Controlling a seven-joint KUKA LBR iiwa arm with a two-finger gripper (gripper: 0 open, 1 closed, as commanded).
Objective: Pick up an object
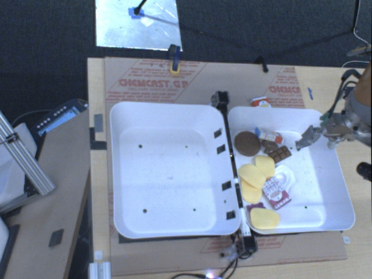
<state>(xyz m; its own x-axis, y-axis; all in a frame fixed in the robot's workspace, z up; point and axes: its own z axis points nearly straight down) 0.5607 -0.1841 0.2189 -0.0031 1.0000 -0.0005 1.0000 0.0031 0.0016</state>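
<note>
white right bin [334, 182] (snack-strewn)

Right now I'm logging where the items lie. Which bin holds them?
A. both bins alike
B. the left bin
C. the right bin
C: the brown disc, yellow pieces and packet all lie in the right bin, bunched toward its left side.

Bright, even overhead light; glare flares off the foil sheet [138, 15], soft shadows inside the white bins [168, 167], focus slightly soft.
</note>
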